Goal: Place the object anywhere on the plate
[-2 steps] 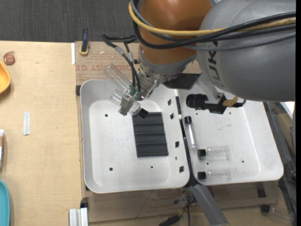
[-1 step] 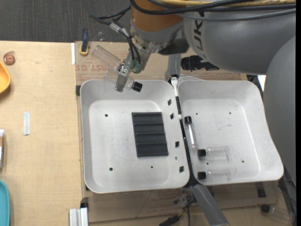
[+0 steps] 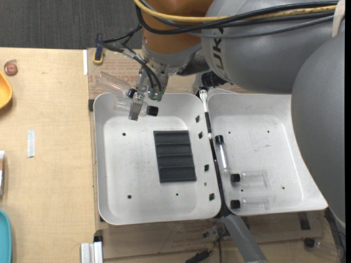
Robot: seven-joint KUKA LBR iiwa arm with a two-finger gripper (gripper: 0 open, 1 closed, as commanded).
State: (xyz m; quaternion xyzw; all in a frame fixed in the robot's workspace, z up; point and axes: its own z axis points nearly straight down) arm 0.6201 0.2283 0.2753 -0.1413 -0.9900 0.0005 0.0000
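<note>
Bench: far left is bare wood, with an orange rim and a teal rim poking in at the edge. None of it is in play.
Left bin: its near wall runs right along the wood.
Clear shape: a see-through, tube-like piece sits at the bin's top left corner, just beside the pincer. It may be the object, but it's too faint to be sure.
Pincer: it hangs over the top left of the left bin, above and left of the plate. I cannot tell whether it is wide or narrow, or whether it carries anything.
Plate: I take it to be the black ribbed slab in the middle of the left bin. Nothing lies on it, so the placing isn't done.
Right bin: two clear vials with dark caps, one above the other, lie low in its left half, well apart from the plate.
Arm: the grey bulk with the orange band looms over the top right.
Progress: early, as I judge it, with a secure hold unproven and the carry and release still to come.
Room: there's open white floor all round the plate. The bin wall and corner crowd the pincer's left, and the divider ridge guards the plate's right.
</note>
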